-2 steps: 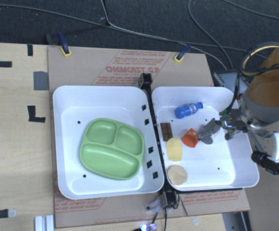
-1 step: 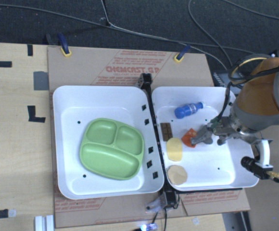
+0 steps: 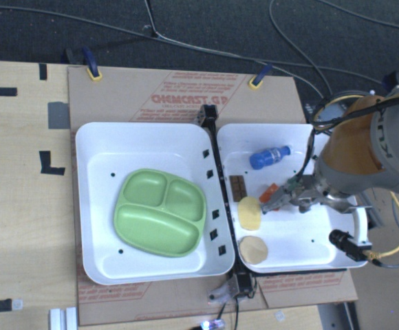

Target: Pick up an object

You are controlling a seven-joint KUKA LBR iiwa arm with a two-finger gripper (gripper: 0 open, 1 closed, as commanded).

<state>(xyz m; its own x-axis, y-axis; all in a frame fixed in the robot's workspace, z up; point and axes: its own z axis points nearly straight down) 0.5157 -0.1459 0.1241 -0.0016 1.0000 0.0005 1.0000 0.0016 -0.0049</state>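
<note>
My gripper [image 3: 277, 199] is low inside the right bin [image 3: 303, 253], reaching in from the right and pointing left. A small orange object [image 3: 270, 190] lies right at its tip, and I cannot make out whether it is gripped. A pale yellow object [image 3: 250, 214] sits just left of the gripper, with a brown block [image 3: 238, 187] above it by the divider. Toward the bin's back lies a blue bottle [image 3: 269, 157] on its side. A round tan object [image 3: 254, 249] rests at the front left corner.
The left bin [image 3: 93, 184] holds a green divided plate [image 3: 161, 212]. The arm's orange-banded wrist [image 3: 354, 150] hangs over the right bin's right edge. Cables run across the dark floor behind the bench.
</note>
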